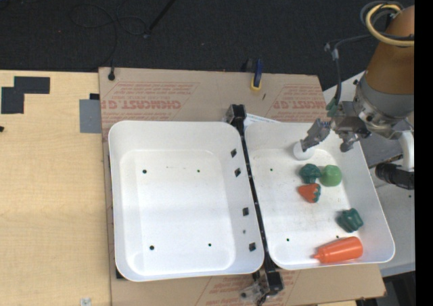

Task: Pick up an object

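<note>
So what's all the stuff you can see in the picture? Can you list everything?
white bins: two, white, side by side on the bench
orange carrot-shaped toy: one, orange, near corner of the right bin
dark green piece: one, dark green, right bin, above the orange toy
light green ball: one, light green, right bin middle
teal piece: one, teal, touching the ball's left side
red piece: one, red-orange, just below the teal piece
white piece: one, white, right bin, far side
blue clamp: one, blue and yellow, cardboard's far edge
gripper: one, grey, above the right bin's far side
</note>
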{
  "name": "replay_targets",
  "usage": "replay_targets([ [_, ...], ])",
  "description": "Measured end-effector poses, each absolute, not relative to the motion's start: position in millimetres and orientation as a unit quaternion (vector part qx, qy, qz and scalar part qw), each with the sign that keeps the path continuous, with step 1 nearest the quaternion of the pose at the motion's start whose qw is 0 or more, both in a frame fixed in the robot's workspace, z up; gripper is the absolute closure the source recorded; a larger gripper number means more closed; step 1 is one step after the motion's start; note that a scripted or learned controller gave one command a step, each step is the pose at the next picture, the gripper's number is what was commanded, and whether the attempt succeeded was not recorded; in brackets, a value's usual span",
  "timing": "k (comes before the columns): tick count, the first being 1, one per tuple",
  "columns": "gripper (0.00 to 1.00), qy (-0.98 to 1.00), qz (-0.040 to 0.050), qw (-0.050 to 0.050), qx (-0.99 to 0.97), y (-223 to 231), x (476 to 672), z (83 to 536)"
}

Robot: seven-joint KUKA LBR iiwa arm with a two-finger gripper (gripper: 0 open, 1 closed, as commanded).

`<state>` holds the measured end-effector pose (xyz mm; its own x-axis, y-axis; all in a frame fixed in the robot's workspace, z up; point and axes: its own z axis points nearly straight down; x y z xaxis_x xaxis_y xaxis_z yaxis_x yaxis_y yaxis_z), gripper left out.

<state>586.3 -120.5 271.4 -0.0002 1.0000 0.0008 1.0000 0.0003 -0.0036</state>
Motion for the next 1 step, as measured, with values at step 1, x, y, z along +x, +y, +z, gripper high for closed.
replay_targets([
  [1, 0.0, -0.705, 0.0054, 0.006, -0.709, -184.1, 554.9, 144.8],
])
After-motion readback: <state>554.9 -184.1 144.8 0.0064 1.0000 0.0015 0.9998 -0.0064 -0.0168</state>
